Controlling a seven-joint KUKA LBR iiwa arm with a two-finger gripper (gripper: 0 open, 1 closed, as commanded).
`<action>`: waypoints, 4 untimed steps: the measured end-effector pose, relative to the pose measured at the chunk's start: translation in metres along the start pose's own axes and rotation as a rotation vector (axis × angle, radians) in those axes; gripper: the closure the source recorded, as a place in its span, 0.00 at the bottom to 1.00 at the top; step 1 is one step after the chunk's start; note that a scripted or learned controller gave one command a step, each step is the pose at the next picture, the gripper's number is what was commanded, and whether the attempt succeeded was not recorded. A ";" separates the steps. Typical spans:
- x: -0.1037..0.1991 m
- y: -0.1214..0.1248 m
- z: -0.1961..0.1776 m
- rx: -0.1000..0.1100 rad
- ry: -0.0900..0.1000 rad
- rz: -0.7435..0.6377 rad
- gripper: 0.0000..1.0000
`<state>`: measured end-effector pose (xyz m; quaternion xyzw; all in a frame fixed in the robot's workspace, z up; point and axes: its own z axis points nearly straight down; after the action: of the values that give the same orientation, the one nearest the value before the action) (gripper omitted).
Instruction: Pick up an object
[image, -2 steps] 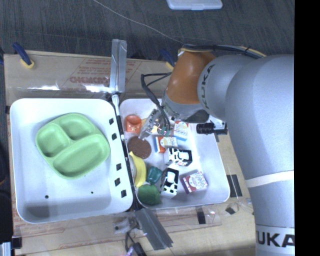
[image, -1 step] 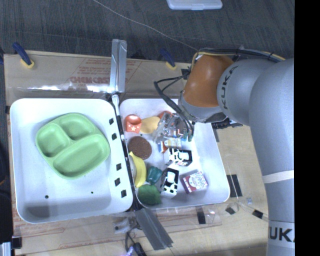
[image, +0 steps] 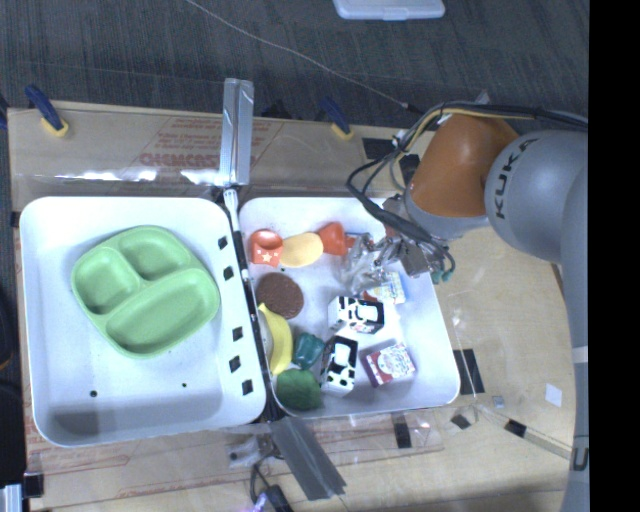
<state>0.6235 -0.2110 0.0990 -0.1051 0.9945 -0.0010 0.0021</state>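
Observation:
My gripper (image: 368, 262) hangs low over the upper middle of the right bin (image: 440, 350), reached in from the right under the orange wrist band. It is just right of a red-orange piece (image: 332, 238) and a yellow lemon-shaped piece (image: 302, 250). A black-and-white patterned object (image: 360, 314) lies directly below it, and a small blue-and-white item (image: 394, 288) lies beside it. I see nothing clearly held.
The right bin also holds an orange cup (image: 264, 245), a brown disc (image: 281, 293), a banana (image: 278, 338), a teal piece (image: 308, 350), a green lump (image: 298, 390), a second patterned block (image: 342, 364) and a red box (image: 390, 363). A green divided plate (image: 148, 288) lies in the left bin (image: 60, 400).

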 end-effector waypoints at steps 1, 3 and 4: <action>-0.045 0.042 0.006 -0.002 0.000 0.233 1.00; -0.036 0.103 0.004 -0.001 -0.001 0.254 1.00; 0.009 0.055 0.004 -0.004 0.005 -0.386 1.00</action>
<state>0.6031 -0.1590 0.0946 -0.2941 0.9558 0.0003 -0.0006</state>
